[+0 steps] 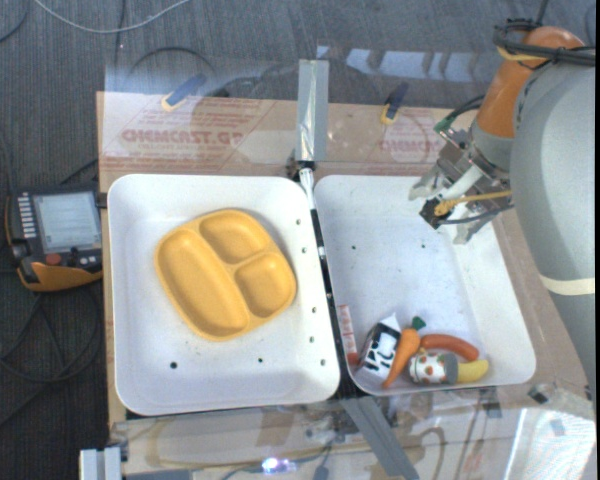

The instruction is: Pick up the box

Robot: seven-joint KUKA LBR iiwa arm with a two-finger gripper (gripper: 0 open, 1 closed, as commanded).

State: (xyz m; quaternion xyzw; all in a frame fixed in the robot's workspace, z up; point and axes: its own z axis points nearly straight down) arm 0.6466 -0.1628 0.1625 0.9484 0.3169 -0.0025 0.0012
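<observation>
A robot gripper [450,206] hovers with fingers apart and nothing held over the far side of the right bin [400,268], well apart from the small box [382,349] lying untouched among toy food [435,356] at the near edge.

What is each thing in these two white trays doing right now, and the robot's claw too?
Yellow divided plate: lying flat in the left bin, right way up, nothing in its sections.
Box: black and white, tilted against the right bin's near-left corner, untouched.
Carrot: leaning on the box.
Other toy foods: heaped beside the carrot.
Gripper: over the right bin's far side, away from the box.
</observation>
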